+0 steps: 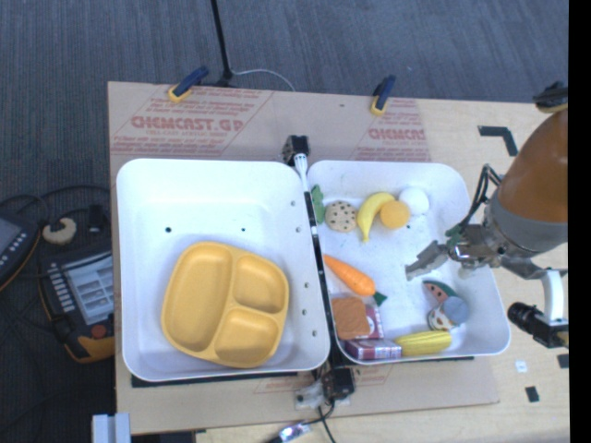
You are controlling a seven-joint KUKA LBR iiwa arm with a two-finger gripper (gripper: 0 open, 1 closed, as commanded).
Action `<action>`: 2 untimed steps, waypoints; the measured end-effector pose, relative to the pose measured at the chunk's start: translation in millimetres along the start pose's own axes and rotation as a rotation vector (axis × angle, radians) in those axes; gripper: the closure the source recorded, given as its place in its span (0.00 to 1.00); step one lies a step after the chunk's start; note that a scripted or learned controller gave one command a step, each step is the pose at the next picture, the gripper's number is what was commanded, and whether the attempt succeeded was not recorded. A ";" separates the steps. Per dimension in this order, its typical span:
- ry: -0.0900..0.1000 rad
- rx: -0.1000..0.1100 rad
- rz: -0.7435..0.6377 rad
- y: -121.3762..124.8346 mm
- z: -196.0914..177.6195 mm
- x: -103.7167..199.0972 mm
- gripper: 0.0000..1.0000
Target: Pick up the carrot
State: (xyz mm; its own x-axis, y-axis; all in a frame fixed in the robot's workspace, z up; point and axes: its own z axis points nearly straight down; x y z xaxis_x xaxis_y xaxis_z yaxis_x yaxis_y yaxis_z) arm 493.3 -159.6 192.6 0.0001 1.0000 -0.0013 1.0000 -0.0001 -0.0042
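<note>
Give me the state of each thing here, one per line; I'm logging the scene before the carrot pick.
carrot: lying in the right bin, at its left side, not held
hand: over the right bin, right of the carrot, apart from it
banana: lying beside the orange ball
yellow tray: flat in the left bin, compartments bare
corn cob: lying by the bin's near wall
cookie: lying flat

Bare floor right of carrot [349, 274]; bin divider [312, 238] close left, sandwich [351, 318] seemingly touching below
</note>
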 end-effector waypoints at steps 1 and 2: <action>-0.004 -0.013 -0.182 -6.0 102.1 58.6 0.00; -0.001 -0.007 0.142 85.2 99.9 52.0 0.00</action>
State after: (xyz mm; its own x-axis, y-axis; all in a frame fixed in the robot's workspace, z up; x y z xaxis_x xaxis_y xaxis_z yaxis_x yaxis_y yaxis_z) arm 578.1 -107.7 92.2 0.1421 0.9898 -0.0028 0.9898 -0.1421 0.0030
